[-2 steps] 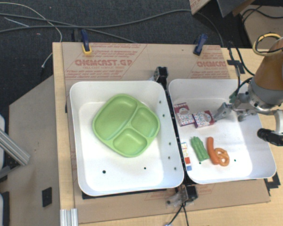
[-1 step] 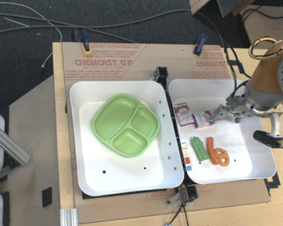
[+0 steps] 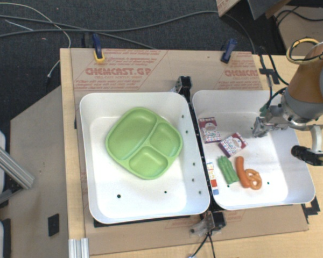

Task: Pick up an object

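My gripper (image 3: 260, 127) hangs low over the back right part of the right bin (image 3: 296, 195), reaching in from the right. It is to the right of and apart from a purple packet (image 3: 232, 144) and a red and white packet (image 3: 208, 129). Nearer the front lie a green pea pod (image 3: 226, 170), an orange carrot (image 3: 240, 167) and a brown pretzel (image 3: 253, 179), close together. A small coloured strip (image 3: 212, 177) lies by the bin's left wall. Nothing shows in the gripper's grasp.
The left bin (image 3: 91, 160) holds a green divided plate (image 3: 144, 142). A black divider with clamps runs between the bins. Two blue clamps (image 3: 98, 51) hold the cardboard base at the back. The grey arm with its orange band (image 3: 307, 85) stands over the right bin's right edge.
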You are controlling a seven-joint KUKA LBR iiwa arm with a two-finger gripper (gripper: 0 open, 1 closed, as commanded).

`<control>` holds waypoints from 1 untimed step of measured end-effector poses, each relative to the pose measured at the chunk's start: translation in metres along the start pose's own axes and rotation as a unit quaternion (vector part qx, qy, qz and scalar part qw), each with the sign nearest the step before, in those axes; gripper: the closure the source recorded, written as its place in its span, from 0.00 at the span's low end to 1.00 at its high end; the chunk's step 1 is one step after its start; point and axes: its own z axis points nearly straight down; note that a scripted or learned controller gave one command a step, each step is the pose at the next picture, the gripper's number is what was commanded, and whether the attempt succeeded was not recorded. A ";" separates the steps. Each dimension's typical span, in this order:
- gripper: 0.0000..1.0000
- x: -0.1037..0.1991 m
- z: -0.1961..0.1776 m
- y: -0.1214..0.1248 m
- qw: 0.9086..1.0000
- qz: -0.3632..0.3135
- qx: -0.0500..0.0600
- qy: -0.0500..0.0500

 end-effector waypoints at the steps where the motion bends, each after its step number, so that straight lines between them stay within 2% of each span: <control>1: 1.00 0.005 -0.061 -0.001 1.000 0.001 0.004 -0.001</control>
